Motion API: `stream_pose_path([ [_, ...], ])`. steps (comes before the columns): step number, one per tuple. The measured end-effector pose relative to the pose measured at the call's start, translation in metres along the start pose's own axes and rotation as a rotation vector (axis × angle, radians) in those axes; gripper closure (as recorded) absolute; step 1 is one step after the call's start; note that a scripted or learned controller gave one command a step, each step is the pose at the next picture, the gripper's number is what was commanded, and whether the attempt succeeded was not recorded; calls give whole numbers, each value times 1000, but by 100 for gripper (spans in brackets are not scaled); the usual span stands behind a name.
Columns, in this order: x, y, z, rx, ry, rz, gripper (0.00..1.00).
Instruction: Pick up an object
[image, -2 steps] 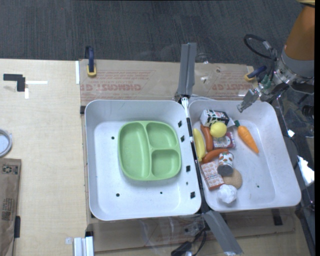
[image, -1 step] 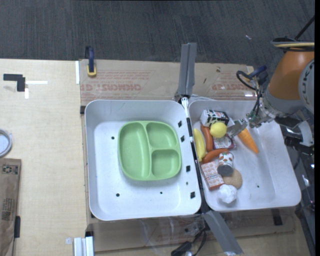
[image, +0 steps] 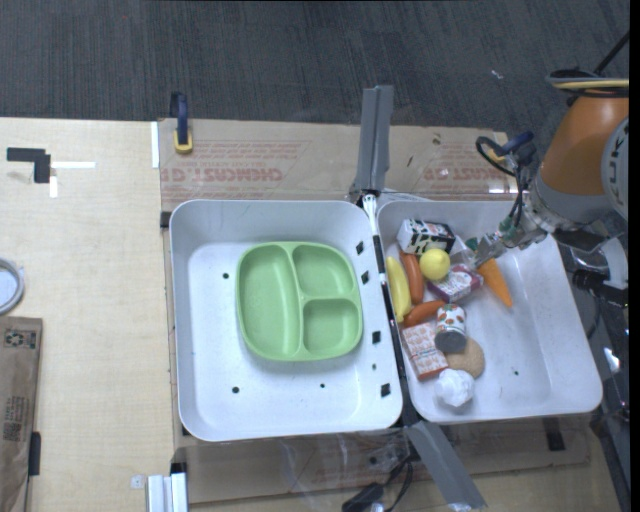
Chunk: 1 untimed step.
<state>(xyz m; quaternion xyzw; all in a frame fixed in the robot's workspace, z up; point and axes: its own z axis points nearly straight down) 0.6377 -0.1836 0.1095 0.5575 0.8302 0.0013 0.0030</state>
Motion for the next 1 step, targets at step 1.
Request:
stream_pose_path([
  [1, 38, 25, -78, 4, 2, -110, 100],
])
